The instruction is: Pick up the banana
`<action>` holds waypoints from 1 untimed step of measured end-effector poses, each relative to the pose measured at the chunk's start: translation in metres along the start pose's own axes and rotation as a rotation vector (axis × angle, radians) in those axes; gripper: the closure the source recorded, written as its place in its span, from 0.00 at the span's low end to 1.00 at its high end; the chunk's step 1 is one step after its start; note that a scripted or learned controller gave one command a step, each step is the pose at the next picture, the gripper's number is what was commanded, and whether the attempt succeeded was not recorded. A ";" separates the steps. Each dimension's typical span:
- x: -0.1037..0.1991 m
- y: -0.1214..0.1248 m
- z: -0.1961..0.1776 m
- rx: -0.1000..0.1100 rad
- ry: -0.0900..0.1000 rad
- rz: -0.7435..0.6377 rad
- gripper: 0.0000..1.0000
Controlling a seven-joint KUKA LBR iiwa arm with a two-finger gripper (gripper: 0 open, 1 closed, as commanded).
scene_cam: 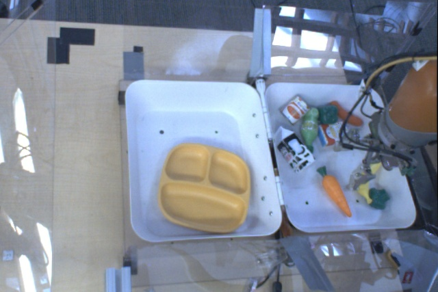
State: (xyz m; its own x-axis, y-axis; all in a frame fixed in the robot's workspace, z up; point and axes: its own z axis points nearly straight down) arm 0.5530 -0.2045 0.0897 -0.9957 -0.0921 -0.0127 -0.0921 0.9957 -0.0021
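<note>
Pincer [365, 176] low over banana [364, 191].

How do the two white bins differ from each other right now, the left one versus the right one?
The left bin holds a single yellow divided tray; the right bin holds several small things, among them a carrot, a can and a black-and-white carton. The arm's gripper reaches down into the right bin, while nothing reaches into the left bin. The left bin looks somewhat wider. Both are shallow, white and rounded at the corners.
</note>
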 end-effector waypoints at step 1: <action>-0.048 -0.005 -0.081 0.001 0.000 -0.017 0.00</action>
State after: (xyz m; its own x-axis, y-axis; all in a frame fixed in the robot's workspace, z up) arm 0.6005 -0.2047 0.1712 -0.9940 -0.1090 -0.0131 -0.1090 0.9940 -0.0033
